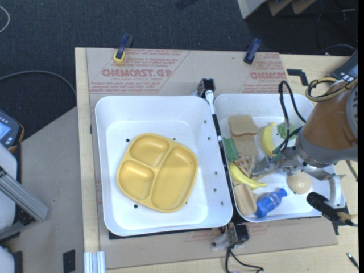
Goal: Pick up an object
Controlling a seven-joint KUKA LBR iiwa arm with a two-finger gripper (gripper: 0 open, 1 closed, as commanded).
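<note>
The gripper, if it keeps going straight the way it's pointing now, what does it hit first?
Probably the banana: the gripper points left and down into the right bin, just beside it. Depth is unclear from this view.

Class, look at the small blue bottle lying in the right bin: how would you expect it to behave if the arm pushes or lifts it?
The blue bottle lies on its side, so a push would probably roll it. It looks plastic, so likely light. Its rounded, smooth body might slip from a pinch.

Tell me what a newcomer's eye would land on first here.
The big yellow three-compartment plastic tray lies alone in the left white bin. The right white bin is crowded: yellow bananas, a blue plastic bottle, a slice of brown bread. The grey arm's pincer reaches in there.
</note>
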